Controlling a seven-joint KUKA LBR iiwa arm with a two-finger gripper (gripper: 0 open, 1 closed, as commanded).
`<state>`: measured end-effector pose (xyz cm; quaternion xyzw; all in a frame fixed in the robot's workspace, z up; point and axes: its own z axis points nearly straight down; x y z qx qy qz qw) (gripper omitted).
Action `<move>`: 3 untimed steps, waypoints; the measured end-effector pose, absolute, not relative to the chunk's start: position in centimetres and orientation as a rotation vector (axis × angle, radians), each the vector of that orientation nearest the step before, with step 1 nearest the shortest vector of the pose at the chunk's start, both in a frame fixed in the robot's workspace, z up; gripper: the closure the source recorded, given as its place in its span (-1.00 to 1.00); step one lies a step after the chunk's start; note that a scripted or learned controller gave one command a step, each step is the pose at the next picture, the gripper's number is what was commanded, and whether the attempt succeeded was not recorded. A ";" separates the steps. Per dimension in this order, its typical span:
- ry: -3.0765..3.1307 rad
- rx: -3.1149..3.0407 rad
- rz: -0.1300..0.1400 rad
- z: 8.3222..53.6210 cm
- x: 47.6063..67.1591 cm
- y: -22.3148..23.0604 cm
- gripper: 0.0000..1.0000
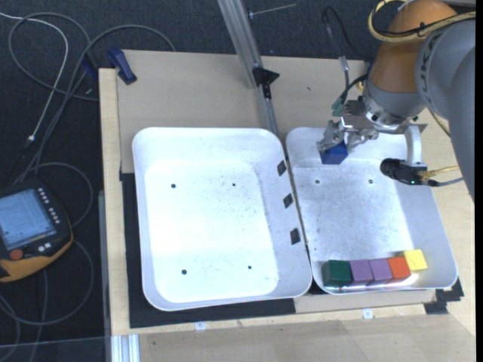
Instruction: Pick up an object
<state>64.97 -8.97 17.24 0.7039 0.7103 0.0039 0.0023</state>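
Blue block [333, 154] sits pinched between the fingers of the gripper [336, 143] at the upper left corner of the right bin [355, 210], grasp apparently made, clear lift off the floor not yet confirmed.

Two bins, left bin [155, 225] and right bin [430, 225], of smooth white plastic with a soft sheen, floors speckled with fine dark marks. Bench [189, 89] of pale, matt board, wood-like. Along the right bin's near edge, a row of blocks, matt and plastic-looking: green block [337, 272], purple block [362, 270], orange block [398, 266], yellow block [416, 260]. Blue block [333, 154] between the gripper [337, 143] fingers, same matt look. Gripper of bare grey metal; arm shell smooth, with a glossy orange band [400, 59]. Brushed aluminium rail [241, 36] at the bench's far edge.
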 end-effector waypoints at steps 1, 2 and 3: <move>2.234 2.213 0.005 20.1 63.0 1.6 1.00; 2.224 2.223 -0.002 22.1 61.3 0.2 1.00; 2.233 2.211 0.007 22.7 63.3 8.7 1.00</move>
